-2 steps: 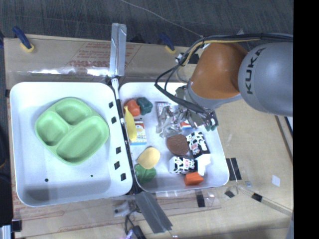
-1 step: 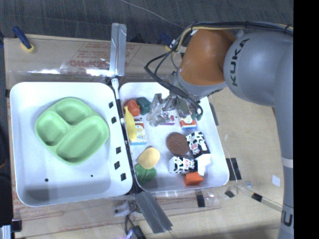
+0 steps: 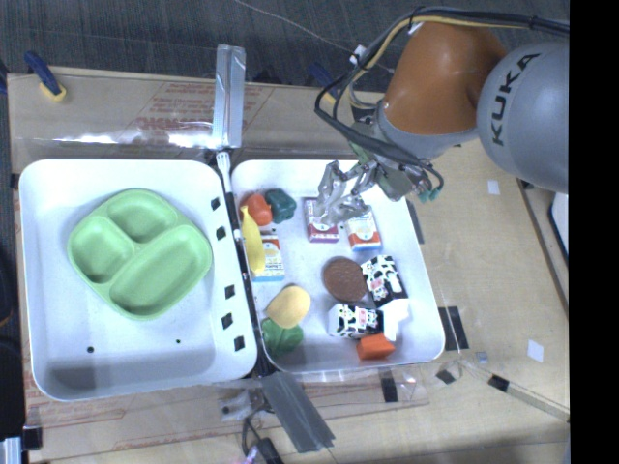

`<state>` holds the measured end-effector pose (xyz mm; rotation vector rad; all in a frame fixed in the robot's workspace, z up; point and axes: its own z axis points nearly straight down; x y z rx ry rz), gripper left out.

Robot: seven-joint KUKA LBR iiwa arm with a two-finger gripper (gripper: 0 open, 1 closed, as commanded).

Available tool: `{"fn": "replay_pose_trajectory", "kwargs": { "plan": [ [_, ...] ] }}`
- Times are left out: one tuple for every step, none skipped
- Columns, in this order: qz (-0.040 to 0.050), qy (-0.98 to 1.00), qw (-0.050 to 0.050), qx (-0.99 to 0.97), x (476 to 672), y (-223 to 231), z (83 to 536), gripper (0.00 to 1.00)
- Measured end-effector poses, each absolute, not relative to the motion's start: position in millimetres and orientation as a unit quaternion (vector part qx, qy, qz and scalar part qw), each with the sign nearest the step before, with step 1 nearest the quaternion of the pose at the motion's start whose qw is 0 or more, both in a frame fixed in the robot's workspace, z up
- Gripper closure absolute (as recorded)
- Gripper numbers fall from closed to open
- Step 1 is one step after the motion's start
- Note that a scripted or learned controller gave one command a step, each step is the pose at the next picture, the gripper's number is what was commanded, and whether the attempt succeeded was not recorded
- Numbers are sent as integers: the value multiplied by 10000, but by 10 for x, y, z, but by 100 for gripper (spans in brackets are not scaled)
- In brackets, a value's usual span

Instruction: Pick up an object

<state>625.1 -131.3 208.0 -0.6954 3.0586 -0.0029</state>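
Observation:
My gripper (image 3: 331, 204) hangs over the back middle of the right bin (image 3: 426, 288), its metal fingers pointing down at a small red and white carton (image 3: 321, 222). Whether the fingers touch the carton is not clear. Beside it lies a second carton (image 3: 363, 231) with an orange label. Other items in this bin: a brown round cookie (image 3: 342, 277), two black and white cow-patterned pieces (image 3: 381, 278) (image 3: 352, 320), an orange block (image 3: 375, 347), a yellow lemon (image 3: 288, 304), a green item (image 3: 281, 335), a banana (image 3: 252, 242), a red item (image 3: 257, 208) and a dark green item (image 3: 280, 202).
The left bin (image 3: 58, 356) holds a green divided plate (image 3: 140, 250). A metal divider (image 3: 229, 95) runs between the bins at the back. The grey and orange arm (image 3: 445, 75) looms over the right bin's back right corner.

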Motion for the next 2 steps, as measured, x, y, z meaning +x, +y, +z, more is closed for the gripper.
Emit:
{"fn": "replay_pose_trajectory", "kwargs": {
  "plan": [
    [-3,9826,31,-1858,6370,-570,2572,100],
    [0,9881,6,-1538,5962,-257,2500,100]
  ]
}}
